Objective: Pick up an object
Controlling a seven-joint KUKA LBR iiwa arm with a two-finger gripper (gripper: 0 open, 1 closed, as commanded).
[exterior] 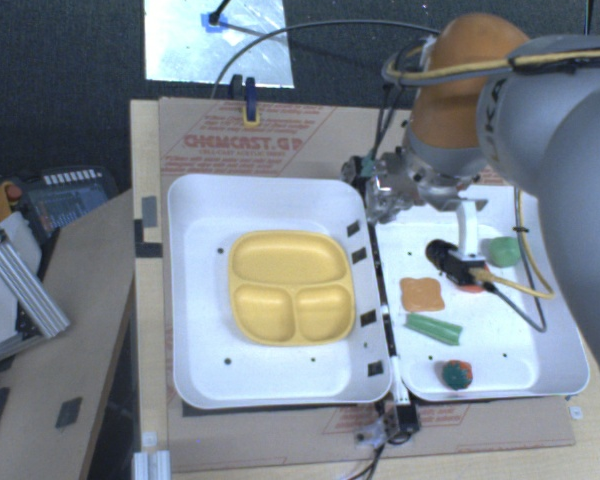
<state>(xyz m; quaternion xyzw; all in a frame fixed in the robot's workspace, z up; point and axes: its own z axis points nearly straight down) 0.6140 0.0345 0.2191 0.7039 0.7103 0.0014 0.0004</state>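
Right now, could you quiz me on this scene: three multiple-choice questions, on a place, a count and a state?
1. Where is the yellow tray? A in the left bin; B on the bare bench; C on the floor.
2. How many hollows has it? A two; B three; C five.
3. How does the green stick lie? A flat; B upright; C leaning on a wall.
Answers: 1 A, white bin walls surround it; 2 B, one wide, two small; 3 A, flat on the right bin's floor.
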